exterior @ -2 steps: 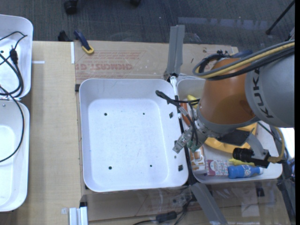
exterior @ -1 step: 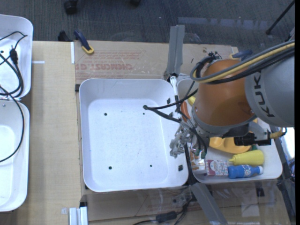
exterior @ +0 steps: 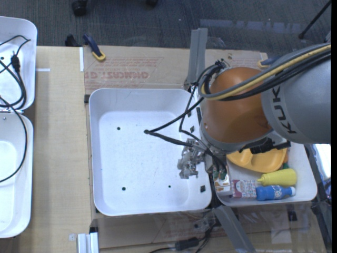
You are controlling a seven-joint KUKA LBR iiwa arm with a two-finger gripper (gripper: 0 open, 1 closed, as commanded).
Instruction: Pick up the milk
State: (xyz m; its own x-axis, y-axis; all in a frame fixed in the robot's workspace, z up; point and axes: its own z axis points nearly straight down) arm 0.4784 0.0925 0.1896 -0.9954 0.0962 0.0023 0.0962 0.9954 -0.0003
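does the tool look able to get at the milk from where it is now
Probably yes. The tool hangs over the left bin, beside the milk in the right bin. The milk's top looks uncovered, though bottles crowd its far side.

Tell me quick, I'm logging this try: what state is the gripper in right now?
Gripper: cannot be told from this view; it hangs over the right edge of the left bin, with no milk visible between it.

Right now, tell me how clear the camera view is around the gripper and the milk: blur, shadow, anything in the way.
Camera view: lighting is even with soft shadows. The gripper looks slightly smeared over the left bin. The arm's orange band blocks much of the right bin. The milk is small and its print is unreadable.
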